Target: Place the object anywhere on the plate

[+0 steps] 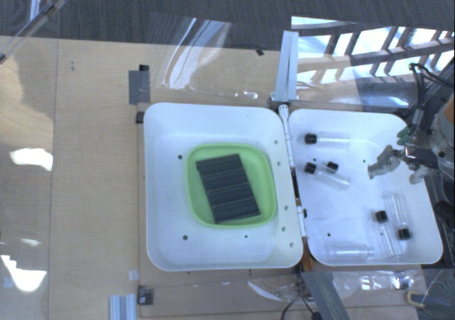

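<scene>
A green square plate [264, 173] sits in the middle of the left white bin [163, 240]. A dark grey ribbed block [227, 188] lies flat on the plate, slightly turned. Several clear vials with black caps lie in the right bin [355, 123]: one at the back left [325, 139], a pair near the left wall [321, 169], two at the right front [395, 220] and one along the front edge [348, 247]. My gripper [398, 168] hovers over the right bin's right side, above bare floor. Its fingers [379, 163] are spread open with nothing between them.
A grey metal post [286, 70] rises behind the seam between the two bins. The bins' raised rims meet at the centre divider [293, 176]. Clear plastic sheeting lies on the wooden bench around the bins.
</scene>
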